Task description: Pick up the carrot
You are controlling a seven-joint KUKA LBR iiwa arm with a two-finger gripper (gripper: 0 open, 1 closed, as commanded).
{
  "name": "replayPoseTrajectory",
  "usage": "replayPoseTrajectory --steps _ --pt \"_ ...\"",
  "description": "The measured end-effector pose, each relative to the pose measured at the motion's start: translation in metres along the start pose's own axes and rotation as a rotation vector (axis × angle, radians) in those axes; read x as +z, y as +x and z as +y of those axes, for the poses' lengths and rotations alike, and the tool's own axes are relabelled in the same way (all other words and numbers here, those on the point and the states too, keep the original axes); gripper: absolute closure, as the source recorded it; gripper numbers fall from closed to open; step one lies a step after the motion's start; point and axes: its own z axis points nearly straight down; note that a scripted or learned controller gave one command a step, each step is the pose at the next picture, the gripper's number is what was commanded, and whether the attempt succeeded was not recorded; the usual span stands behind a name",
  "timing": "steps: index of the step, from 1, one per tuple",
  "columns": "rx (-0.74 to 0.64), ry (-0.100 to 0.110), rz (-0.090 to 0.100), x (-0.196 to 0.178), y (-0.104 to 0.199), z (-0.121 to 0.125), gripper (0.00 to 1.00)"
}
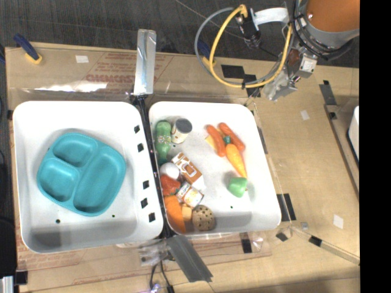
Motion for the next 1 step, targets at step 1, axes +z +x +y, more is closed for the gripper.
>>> replayPoseTrajectory --steps 1 --pt "-0.003 0.001 0.002 -0.0023 0.0001 -0.0014 1.0"
